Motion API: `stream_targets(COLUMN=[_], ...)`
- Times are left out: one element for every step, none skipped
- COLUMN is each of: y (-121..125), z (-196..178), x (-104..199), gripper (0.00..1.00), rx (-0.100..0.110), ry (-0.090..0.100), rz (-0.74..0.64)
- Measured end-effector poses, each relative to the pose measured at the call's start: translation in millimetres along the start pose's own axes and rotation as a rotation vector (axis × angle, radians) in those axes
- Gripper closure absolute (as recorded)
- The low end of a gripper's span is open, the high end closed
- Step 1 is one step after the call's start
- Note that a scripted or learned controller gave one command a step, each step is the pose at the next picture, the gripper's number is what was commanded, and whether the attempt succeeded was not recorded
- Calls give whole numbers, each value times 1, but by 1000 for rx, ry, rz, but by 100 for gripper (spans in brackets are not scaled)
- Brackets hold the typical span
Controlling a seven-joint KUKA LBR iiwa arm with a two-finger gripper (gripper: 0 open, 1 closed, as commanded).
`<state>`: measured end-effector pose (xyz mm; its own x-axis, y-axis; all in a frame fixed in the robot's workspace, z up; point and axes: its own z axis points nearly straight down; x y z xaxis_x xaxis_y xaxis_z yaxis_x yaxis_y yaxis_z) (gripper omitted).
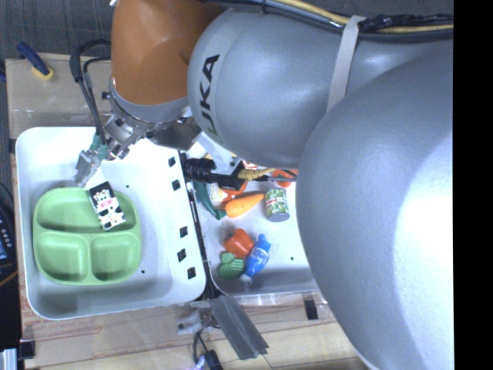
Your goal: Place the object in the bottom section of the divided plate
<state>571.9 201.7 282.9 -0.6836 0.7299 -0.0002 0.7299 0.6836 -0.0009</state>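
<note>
You see the arm (323, 129) reaching in from the right, its grey bulk covering most of the right bin (296, 272) and its orange band sitting high over the gap between the bins. The pincer (86, 163) hangs over the upper left part of the left bin (154, 206), just above the plate (86, 237). You cannot tell from this angle how the pincer stands, released or clenched; nothing shows between its tips.

The green plate lies flat in the left bin, with one long section toward the top of the view and two smaller ones below it. The carton (106, 205), white with black cow spots, lies tilted on the plate's upper right part, over the right end of the long section and touching the rim. It is just below the pincer and apart from it. Neither of the two lower sections holds anything.

In the right bin you find a carrot (245, 203), a small can (276, 204) just beside it, an orange pepper (239, 242), a blue bottle (257, 256) and a green toy (229, 266) clustered near the bin's left wall. A blue clamp (35, 60) sits on the tabletop (54, 91) at upper left.
</note>
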Motion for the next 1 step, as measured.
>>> stream_targets(y=[1], z=[-10], x=[2], gripper=[100], rx=[1], ry=[0], rz=[-8])
